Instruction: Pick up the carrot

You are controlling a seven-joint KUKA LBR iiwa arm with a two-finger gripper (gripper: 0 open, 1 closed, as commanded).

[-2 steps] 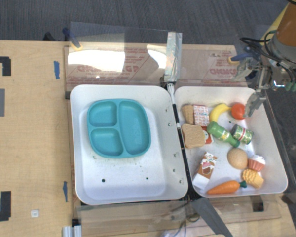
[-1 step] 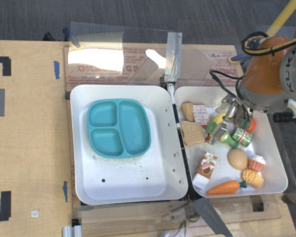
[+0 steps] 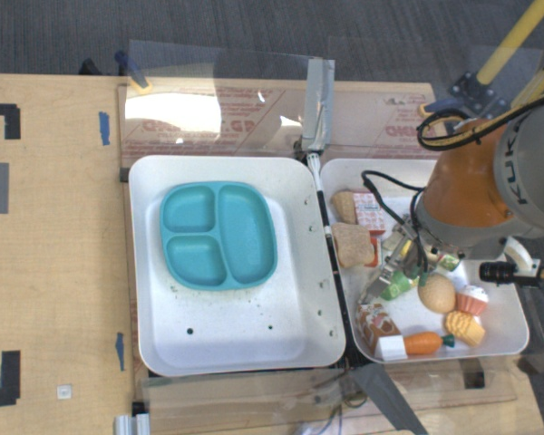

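The carrot (image 3: 423, 343) is small and orange with a green stub at its right end. It lies near the front edge of the right bin (image 3: 517, 338). My gripper (image 3: 387, 277) hangs low over the middle of that bin, up and to the left of the carrot, with a gap between them. The gripper's fingers point down toward the left among the toy foods. No item is visibly held.
Around the carrot lie a white block (image 3: 392, 348), a yellow corn piece (image 3: 465, 327), a tan egg-shaped item (image 3: 437, 294), a cupcake (image 3: 474, 299), a green item (image 3: 398, 286) and bread pieces (image 3: 354, 244). The left bin (image 3: 154, 333) holds a teal divided plate (image 3: 219, 235).
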